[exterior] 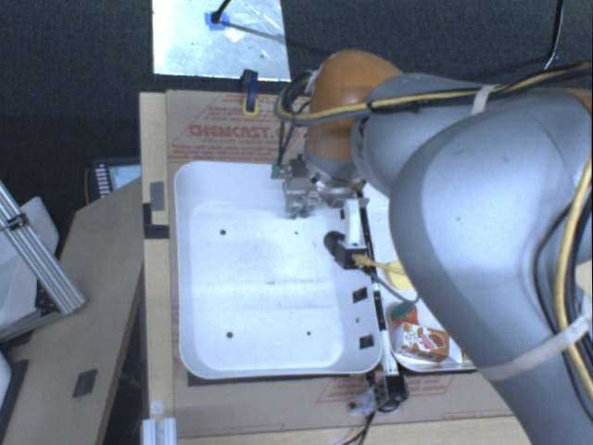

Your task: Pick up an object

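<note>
My gripper [297,202] hangs below the orange wrist band [347,86], over the far right part of the left white bin [199,276]. Nothing shows under it except the bin's bare floor. The big grey arm [482,221] covers most of the right bin. In the visible strip of that bin lie a yellow object [396,272] and an orange and white packet [422,341], both well to the right of the gripper and nearer the front.
A black divider strip [369,286] with clips runs between the two bins. A brown cardboard sheet [222,133] lies under the bins. A shiny metal plate [218,26] sits at the back, and an aluminium frame [32,258] stands at the left.
</note>
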Motion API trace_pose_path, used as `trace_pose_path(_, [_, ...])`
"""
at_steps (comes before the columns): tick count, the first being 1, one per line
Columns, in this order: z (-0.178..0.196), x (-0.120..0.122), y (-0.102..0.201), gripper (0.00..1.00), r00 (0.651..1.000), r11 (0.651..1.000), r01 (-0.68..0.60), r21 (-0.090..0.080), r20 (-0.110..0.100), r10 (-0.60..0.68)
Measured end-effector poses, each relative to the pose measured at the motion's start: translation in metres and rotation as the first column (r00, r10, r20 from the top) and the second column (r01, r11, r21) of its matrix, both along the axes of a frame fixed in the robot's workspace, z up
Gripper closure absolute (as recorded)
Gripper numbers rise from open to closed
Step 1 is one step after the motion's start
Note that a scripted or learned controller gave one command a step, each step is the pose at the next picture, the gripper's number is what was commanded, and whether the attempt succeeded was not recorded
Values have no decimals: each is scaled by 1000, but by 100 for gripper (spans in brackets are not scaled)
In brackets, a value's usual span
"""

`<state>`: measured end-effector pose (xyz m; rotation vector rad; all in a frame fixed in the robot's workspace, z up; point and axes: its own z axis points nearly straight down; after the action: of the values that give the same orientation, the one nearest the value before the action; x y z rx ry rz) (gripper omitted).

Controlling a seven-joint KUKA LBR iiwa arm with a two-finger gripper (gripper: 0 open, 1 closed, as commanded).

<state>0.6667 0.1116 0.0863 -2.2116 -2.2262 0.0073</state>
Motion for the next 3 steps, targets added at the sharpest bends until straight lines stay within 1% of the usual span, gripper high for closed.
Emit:
trace_pose_path(1, [-1,1,76,100,1000,1000,-4,5,8,4])
trace_pose_path(2, [157,-27,-15,100,1000,1000,12,0,15,-12])
trace_pose_path(3, [54,-18,15,100,1000,1000,2,1,1,-2])
